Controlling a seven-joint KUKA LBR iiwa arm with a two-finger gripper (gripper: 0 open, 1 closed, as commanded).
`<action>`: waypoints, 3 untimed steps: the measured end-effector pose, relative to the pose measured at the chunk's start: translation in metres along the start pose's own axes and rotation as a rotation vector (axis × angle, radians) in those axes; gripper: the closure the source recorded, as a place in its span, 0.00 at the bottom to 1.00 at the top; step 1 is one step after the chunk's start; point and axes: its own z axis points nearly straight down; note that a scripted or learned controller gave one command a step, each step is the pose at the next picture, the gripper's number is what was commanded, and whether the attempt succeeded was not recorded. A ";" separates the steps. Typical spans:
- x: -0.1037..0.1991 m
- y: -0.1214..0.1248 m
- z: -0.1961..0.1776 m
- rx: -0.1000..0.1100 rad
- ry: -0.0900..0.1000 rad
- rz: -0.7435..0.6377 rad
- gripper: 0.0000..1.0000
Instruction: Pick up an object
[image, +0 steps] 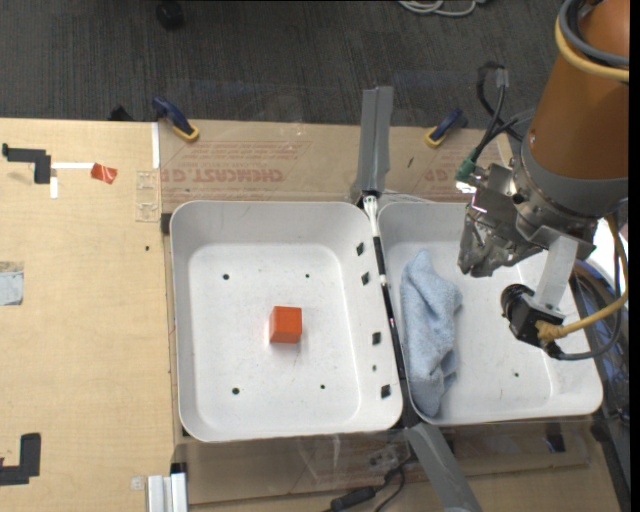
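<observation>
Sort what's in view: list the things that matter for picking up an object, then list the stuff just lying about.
For the job:
- orange block, in the left bin
- blue cloth, crumpled in the right bin
- gripper, above the right bin

Lying about:
- blue and yellow clamps on the bench's far edge
- red tag on the wooden board
</observation>
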 end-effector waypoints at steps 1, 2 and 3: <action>0.031 -0.014 -0.019 0.001 -0.002 0.447 1.00; -0.035 0.016 -0.045 0.001 0.000 0.058 1.00; -0.035 0.016 -0.045 0.001 0.000 0.057 0.00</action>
